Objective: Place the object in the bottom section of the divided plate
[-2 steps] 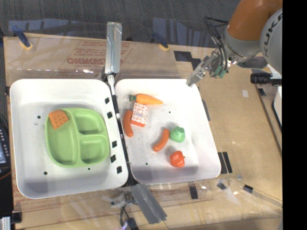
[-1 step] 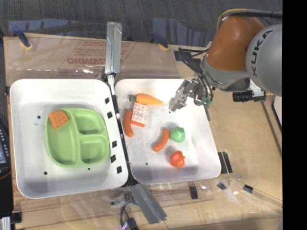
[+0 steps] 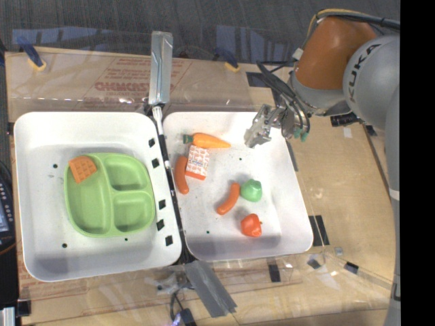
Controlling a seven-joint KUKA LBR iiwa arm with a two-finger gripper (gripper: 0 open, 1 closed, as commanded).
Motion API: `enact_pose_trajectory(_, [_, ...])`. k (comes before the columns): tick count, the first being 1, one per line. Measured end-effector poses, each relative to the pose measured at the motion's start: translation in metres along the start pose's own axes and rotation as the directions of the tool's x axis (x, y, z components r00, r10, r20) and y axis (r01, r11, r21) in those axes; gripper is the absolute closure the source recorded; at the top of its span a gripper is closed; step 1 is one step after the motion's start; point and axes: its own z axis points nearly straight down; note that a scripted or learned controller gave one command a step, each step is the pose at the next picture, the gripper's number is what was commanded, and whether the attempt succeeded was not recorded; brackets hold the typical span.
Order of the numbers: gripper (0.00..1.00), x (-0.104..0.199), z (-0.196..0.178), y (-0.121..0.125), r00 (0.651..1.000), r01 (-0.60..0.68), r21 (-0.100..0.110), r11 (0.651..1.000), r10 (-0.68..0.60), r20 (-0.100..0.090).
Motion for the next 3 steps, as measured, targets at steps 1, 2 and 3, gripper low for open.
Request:
enact_pose_trajectory(1, [1.0, 0.001, -0.015, 0.002, 0.966, 0.258, 0.0, 0.966, -0.258, 0.003])
enact_pose_trajectory(2, [1.0, -0.002, -0.015, 0.002, 0.873, 0.488, 0.002, 0.873, -0.488, 0.006])
enact_pose_trajectory(3, [1.0, -0.007, 0.006, 0.004, 0.65, 0.76, 0.0, 0.65, -0.76, 0.002])
